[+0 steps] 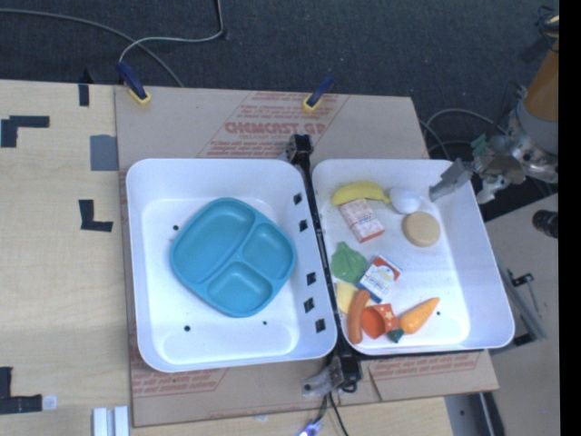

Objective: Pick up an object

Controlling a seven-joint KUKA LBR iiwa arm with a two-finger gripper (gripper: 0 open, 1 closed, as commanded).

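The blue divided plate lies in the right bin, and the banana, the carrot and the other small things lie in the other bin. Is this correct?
Not quite. The camera view shows the blue divided plate in the left bin. The banana, the carrot and the other small things lie in the other bin, the right bin.

Arm [543,89] at the upper right of the frame, partly cut off by the frame edge. Top segment orange-tan, rounded, smooth finish. Below it a light grey collar, ring-shaped, paler on its rim. Wrist section under that is grey metal, blocky, with small dark parts and what look like thin cables or fittings bunched on its left side; detail too blurred to sort. Claw [451,182] is a slim grey piece, flat and tapered, darker along its lower edge, sticking out toward the left. No markings or labels readable anywhere on the body.
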